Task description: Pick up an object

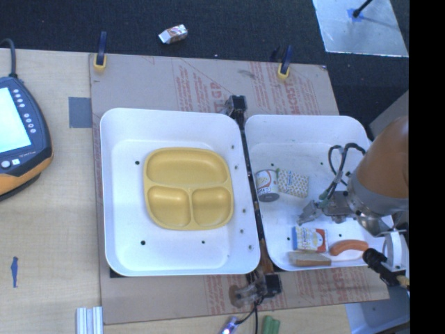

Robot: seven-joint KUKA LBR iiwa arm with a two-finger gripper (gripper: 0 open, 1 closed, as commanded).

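Note:
My gripper [314, 211] hangs low over the middle of the right bin [306, 125], on the grey arm with its orange band [386, 164] coming in from the right. Just below it lies a small blue, white and red carton [308, 239]. A tan block [309, 259] and an orange sausage-shaped piece [348, 247] rest by the bin's front wall. To the gripper's left stands a small can [266, 185] beside a patterned packet [293, 183]. Nothing shows held in the gripper.
The left bin [125, 256] holds a yellow divided plate [188, 187]. A teach pendant [19, 134] lies at the bench's left edge. Black cable loops [341, 156] hang by the arm over the right bin. Clamps [101, 60] hold the cardboard's back edge.

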